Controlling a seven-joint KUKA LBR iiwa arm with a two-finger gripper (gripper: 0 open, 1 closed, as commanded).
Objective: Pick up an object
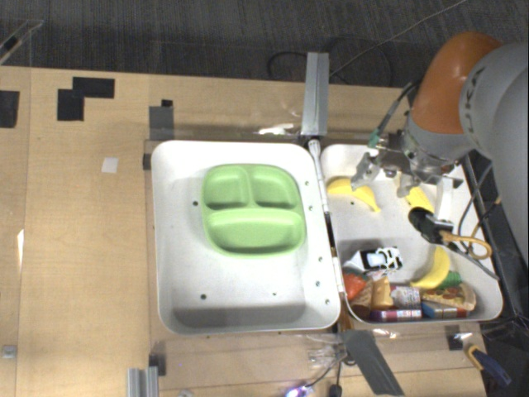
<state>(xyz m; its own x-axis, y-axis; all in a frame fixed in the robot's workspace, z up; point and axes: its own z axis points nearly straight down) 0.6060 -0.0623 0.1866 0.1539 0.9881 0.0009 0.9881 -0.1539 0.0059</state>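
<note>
Inspection found the arm (463,81) reaching in over the right bin (488,304), with the jaws (387,172) hanging above that bin's far half. The two fingers were spread apart, one toward the bin's left side and one toward its right, and nothing was seen between them. No object had been lifted at this point.

Candidate objects lay within the right bin. A yellow banana-shaped piece (354,192) rested near the far-left part of the bin, just below and beside the left finger; whether the finger touched it could not be determined. A second yellow piece (420,199) lay under the right finger, partly hidden by the wrist. A black-and-white item (382,259) sat mid-bin, and another banana (436,269) lay toward the right wall. A cluster of packaged goods (409,296) occupied the near edge, its individual items too jumbled to name.

The left bin (169,246) on the counter (74,246) held a green divided plate (250,207), well apart from the jaws.

Assessment: the task stood at the approach stage. Descent, closure on one item and the lift all remained outstanding. The nearest yellow piece appeared the likeliest target, though this was a judgement only.
</note>
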